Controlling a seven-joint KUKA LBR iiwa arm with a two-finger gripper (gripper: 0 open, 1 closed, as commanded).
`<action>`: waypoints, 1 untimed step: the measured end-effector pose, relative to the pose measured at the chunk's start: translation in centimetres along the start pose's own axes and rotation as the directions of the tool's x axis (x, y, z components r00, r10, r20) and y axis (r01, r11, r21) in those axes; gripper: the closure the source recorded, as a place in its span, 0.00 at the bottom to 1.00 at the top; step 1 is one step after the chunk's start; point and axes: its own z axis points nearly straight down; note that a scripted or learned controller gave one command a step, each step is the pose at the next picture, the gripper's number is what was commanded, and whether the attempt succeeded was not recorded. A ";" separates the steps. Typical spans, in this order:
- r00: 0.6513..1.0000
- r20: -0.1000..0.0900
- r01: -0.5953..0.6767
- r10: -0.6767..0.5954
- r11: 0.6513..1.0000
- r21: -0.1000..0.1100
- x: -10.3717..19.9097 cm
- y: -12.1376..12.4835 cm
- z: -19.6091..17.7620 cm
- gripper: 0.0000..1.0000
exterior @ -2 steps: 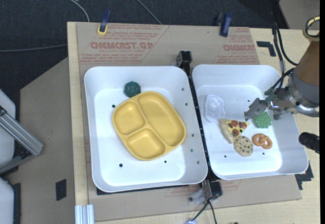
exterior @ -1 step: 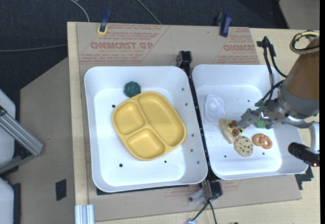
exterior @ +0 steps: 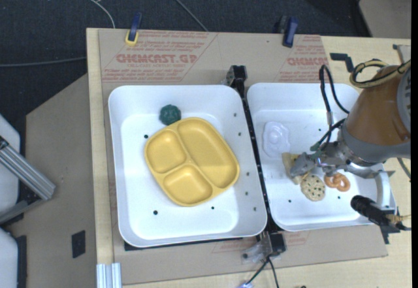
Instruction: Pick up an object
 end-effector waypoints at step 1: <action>1.000 0.002 -0.002 0.002 1.000 -0.005 0.0 0.0 2.4 0.00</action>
